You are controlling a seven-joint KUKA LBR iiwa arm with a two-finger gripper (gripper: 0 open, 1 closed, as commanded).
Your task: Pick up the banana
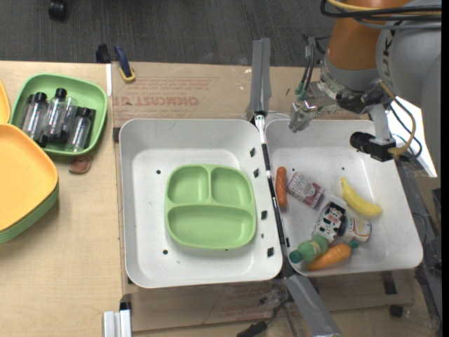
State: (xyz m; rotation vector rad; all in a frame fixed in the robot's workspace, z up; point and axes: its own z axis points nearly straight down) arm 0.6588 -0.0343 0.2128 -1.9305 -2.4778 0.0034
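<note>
A yellow banana (pixel 360 199) lies in the right bin (pixel 393 258), near its right wall, pointing from upper left to lower right. My gripper (pixel 300 116) hangs over the back left corner of that bin, well to the left of the banana and farther back, with nothing visibly in it. The grey arm with its orange band reaches in from the top right.
The right bin also holds a red sausage (pixel 281 187), a pink packet (pixel 305 188), a black-and-white packet (pixel 331 220), a carrot (pixel 330 257) and a green bottle (pixel 311 248). A green divided plate (pixel 210 207) sits in the left bin (pixel 133 209). A green tray of bottles (pixel 59 114) and orange plates (pixel 24 181) stand far left.
</note>
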